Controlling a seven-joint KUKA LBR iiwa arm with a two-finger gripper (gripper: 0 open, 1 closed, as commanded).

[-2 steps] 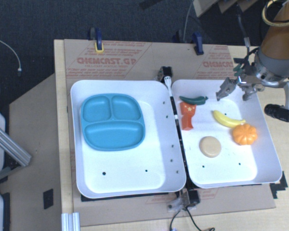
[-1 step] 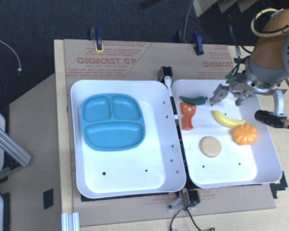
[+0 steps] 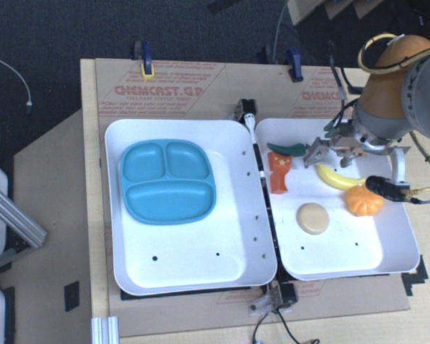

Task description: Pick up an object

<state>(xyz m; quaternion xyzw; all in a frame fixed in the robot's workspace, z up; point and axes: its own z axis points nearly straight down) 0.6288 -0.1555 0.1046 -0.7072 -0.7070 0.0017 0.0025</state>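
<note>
The right bin (image 3: 344, 264) holds a yellow banana (image 3: 338, 178), an orange carrot with a green top (image 3: 279, 172), an orange tangerine-like fruit (image 3: 364, 201) and a beige round disc (image 3: 314, 218). My gripper (image 3: 331, 153) hangs over the far part of this bin, just above the banana's far end and right of the carrot's green leaves (image 3: 289, 149). Its fingers are spread open and nothing sits between them.
The left bin (image 3: 201, 264) carries a blue divided plate (image 3: 168, 180) in its far left half. A raised seam (image 3: 261, 185) separates the two bins. The arm comes in from the right over the right bin's far corner.
</note>
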